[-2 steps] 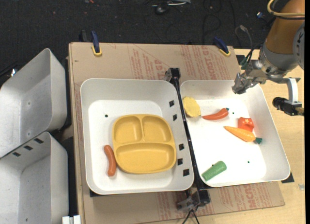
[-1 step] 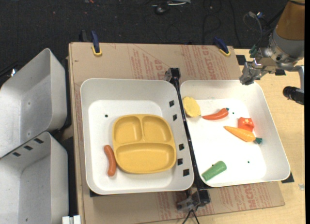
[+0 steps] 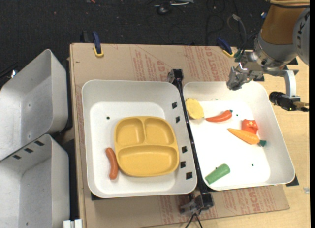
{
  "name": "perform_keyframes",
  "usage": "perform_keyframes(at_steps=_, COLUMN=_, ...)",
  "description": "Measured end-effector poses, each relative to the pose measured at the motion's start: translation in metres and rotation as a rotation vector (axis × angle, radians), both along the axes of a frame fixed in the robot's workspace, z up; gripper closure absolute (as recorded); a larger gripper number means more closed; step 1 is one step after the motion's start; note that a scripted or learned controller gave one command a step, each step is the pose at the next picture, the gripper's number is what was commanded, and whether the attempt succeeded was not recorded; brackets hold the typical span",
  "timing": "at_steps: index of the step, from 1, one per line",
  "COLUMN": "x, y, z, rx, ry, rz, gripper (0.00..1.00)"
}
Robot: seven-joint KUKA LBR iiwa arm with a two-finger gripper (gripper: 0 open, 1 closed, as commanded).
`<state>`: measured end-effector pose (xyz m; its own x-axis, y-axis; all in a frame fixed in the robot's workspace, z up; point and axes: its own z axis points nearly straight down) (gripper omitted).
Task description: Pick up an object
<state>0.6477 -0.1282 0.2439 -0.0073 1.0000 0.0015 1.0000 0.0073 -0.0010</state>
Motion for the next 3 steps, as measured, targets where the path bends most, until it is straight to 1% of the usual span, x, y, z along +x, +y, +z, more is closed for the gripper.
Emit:
perform_keyframes(at_steps=1, x=0.002, y=0.056, z=-0.013, rx=0.000, ry=0.000, rz=0.001, gripper=1.00)
perform_keyframes(at_steps=2, x=0.003, y=0.118, z=-0.005, rx=0.000, ry=-0.002, rz=0.002, gripper=1.00)
perform_keyframes(at_steps=3, x=0.006, y=0.172, z=-0.018, rx=0.000, ry=0.001, rz=0.001, gripper=1.00)
